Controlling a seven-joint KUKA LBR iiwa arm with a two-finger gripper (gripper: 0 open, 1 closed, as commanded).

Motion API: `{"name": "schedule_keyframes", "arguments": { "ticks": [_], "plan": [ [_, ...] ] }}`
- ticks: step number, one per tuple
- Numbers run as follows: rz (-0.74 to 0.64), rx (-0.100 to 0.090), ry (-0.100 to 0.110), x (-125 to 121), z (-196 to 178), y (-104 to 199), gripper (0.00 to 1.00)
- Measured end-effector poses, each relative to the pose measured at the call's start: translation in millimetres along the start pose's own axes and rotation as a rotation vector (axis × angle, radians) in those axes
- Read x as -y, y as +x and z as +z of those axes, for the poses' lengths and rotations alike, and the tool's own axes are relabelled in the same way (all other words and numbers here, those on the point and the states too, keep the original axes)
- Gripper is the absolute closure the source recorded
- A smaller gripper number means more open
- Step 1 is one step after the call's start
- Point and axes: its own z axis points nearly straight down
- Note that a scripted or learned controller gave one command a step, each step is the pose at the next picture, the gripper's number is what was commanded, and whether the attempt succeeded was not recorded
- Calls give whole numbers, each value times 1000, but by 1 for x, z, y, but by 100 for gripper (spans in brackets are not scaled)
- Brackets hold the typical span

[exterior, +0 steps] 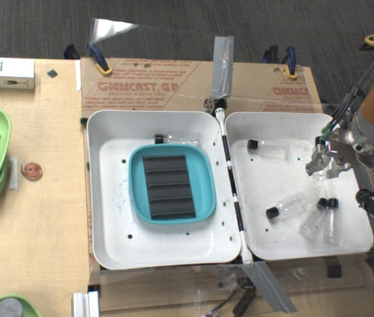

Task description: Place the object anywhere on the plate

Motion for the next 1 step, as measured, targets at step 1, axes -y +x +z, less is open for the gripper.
{"name": "schedule_keyframes", "arguments": {
  "ticks": [1],
  "plan": [
    [0,0,0,0,0,0,0]
  ]
}}
